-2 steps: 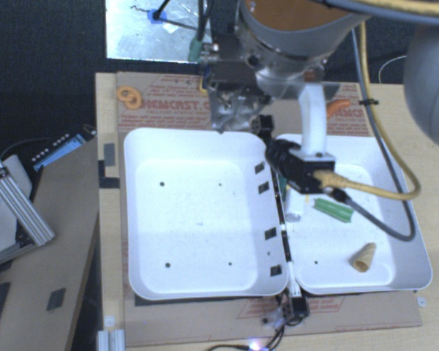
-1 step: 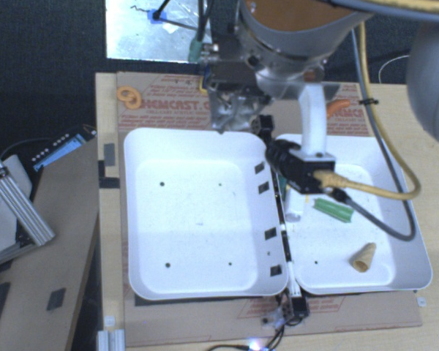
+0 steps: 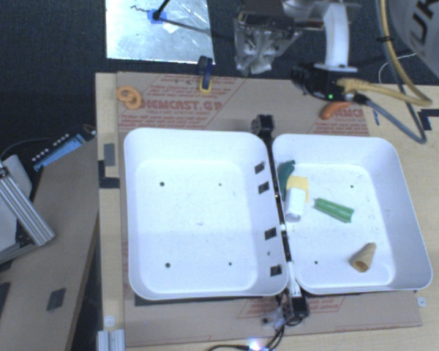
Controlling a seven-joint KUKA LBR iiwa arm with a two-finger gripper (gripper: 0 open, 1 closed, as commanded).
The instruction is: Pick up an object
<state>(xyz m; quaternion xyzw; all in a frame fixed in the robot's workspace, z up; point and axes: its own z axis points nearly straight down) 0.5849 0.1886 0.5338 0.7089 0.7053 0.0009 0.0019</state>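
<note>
Up top, the gripper (image 3: 257,63) hangs beyond both bins; whether its jaws are parted is unclear.

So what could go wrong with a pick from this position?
The yellow block, white piece and dark green piece crowd against the right bin's inner wall, so fingers may hit the wall or catch two. The tan cone could roll away. The gripper sits far from everything.

Cardboard-topped bench (image 3: 175,101), 2 white bins (image 3: 197,210) side by side, orange ring (image 3: 129,96), yellow clamp (image 3: 205,83)
</note>
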